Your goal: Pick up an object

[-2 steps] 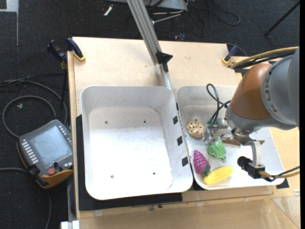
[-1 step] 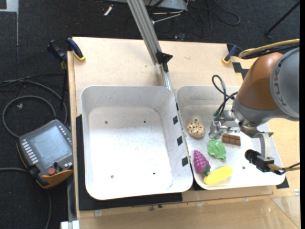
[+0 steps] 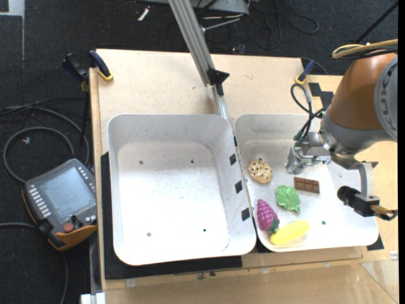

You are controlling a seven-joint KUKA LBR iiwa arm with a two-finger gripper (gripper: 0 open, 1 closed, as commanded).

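Gripper (image 3: 295, 164) hung over the right bin (image 3: 272, 126); finger state could not be told. Below it lay a brown bar (image 3: 306, 185), a cookie (image 3: 259, 170) to its left, then a green leaf (image 3: 288, 198), purple grapes (image 3: 266, 215) and yellow corn (image 3: 290, 232). Left bin (image 3: 126, 132) adjoined.

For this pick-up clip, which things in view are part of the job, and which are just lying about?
Part of the job:
claw
cookie
brown chocolate piece
green leafy toy
purple grapes
yellow corn
right bin

Lying about:
left bin
teach pendant
aluminium bar
floor cables
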